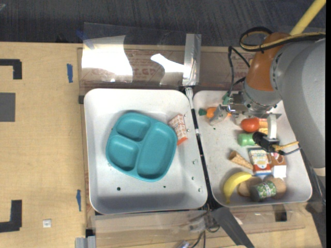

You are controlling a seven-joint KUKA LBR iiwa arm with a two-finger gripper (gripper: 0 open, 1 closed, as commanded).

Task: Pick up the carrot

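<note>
The carrot [211,112] is a small orange piece with a green top. It lies in the far left corner of the right bin [305,192], close to the divider between the bins. My gripper [228,108] hangs low just to the right of the carrot, at its orange end, and may be touching it. The grey wrist and its orange band [261,68] rise behind it and hide the bin's far right corner. The carrot rests on the bin floor.
A red tomato [250,124], a green vegetable [246,138], a juice carton [260,159], a wafer cone [239,160], a banana [234,184] and a green can [265,190] crowd the right bin. The left bin [98,190] holds a teal divided plate [140,144] and a small packet [179,128].
</note>
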